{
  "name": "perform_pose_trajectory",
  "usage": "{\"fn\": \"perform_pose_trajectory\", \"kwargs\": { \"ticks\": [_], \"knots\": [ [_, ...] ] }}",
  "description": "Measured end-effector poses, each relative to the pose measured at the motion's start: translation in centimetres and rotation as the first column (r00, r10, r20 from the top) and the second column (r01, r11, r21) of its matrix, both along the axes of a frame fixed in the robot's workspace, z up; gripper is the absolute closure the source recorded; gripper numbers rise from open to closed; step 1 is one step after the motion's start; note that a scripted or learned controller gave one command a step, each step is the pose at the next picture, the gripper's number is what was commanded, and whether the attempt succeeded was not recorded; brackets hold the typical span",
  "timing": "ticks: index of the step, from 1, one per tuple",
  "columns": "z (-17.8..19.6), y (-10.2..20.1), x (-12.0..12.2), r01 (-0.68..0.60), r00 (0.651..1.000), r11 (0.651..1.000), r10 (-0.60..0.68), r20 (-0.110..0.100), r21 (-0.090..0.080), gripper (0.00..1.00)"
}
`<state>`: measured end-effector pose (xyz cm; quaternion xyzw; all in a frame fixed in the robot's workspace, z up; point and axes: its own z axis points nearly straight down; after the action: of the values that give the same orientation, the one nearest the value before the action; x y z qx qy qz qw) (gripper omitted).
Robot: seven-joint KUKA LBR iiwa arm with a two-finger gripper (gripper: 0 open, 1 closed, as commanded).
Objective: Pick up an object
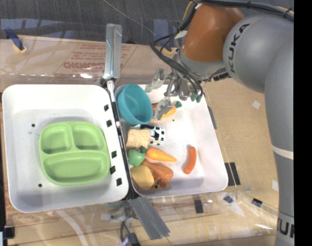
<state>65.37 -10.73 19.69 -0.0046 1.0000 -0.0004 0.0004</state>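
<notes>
My gripper (170, 97) hangs over the back of the right bin (210, 137), just right of a teal bowl (135, 104). A small orange and yellow piece (167, 112) lies directly under the gripper's tip; whether they touch is unclear. Toward the front of that bin are a tan bread slice (138, 136), a black-and-white cow toy (157, 134), a carrot (161, 156), a red sausage (190, 159), a green piece (136, 158), a yellow fruit (142, 177) and an orange piece (164, 172).
The left bin (17, 106) holds a green divided plate (73, 152). A metal bar (113, 50) runs back from the wall between the bins. The grey arm (264, 50) fills the upper right, with cables around its orange band (207, 29).
</notes>
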Motion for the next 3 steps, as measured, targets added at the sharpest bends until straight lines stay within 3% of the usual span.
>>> {"fn": "perform_pose_trajectory", "kwargs": {
  "ticks": [1, 2, 3],
  "knots": [
    [-8.2, -1.5, -0.1, 0.299, 0.954, 0.954, -0.299, 0.008, 0.001, 0.0],
    [-9.2, -2.5, -1.6, 0.611, 0.792, 0.792, -0.611, 0.013, 0.01, 0.0],
    [-9.4, -1.6, -0.6, 0.811, 0.585, 0.585, -0.811, -0.008, -0.002, 0.0]
  ]
}}
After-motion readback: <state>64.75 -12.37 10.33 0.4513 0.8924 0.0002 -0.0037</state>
